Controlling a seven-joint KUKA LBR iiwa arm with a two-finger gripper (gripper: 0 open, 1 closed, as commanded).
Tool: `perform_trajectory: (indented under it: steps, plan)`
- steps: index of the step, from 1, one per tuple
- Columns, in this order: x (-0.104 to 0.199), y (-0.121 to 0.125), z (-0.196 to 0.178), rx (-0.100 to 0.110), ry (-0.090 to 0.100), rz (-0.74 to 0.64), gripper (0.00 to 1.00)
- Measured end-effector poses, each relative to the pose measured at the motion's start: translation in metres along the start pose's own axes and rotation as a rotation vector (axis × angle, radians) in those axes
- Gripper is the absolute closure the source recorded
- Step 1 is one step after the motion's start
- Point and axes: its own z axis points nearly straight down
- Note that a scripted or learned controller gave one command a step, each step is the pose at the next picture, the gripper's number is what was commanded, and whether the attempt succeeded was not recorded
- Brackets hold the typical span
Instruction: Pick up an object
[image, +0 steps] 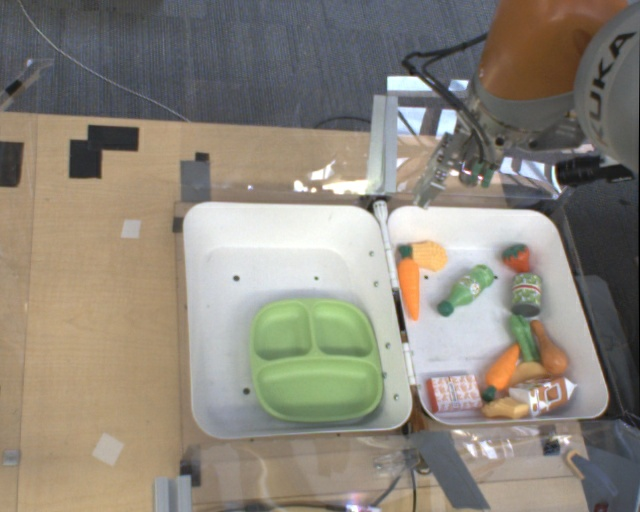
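While my grey arm with its orange band leans in from three o'clock, my two-finger claw hangs above the far rim of the right-hand shallow white plastic bin, near that bin's eleven o'clock corner, tilted toward seven o'clock; I cannot tell whether it is spread or pressed together, and nothing shows pinched in it. Black cables loop off my wrist. Below me the right bin holds a scatter of smooth toy foods. At its ten o'clock lies a tapered orange plastic carrot with a green top, touching a rounded yellow-orange piece at the top. Near the middle rests a small green plastic bottle, lying on its side with its neck toward seven o'clock. At two o'clock sits a red tomato-like piece with a green stem, and just beneath it a little cylindrical can with a green label. Toward five o'clock a heap gathers: a dark green oblong vegetable, a brown sausage-shaped piece, a second orange carrot, a white and brown carton and a flat red and white printed box. The left-hand white bin carries a glossy light green divided plate with three compartments, set toward its five o'clock. Both bins rest on a pale wooden bench.
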Motion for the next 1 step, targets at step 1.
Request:
perform_trajectory:
  steps: [1]
  plan:
    - [-0.0010,0.0019,-0.0120,-0.003,-0.007,-0.005,1.00]
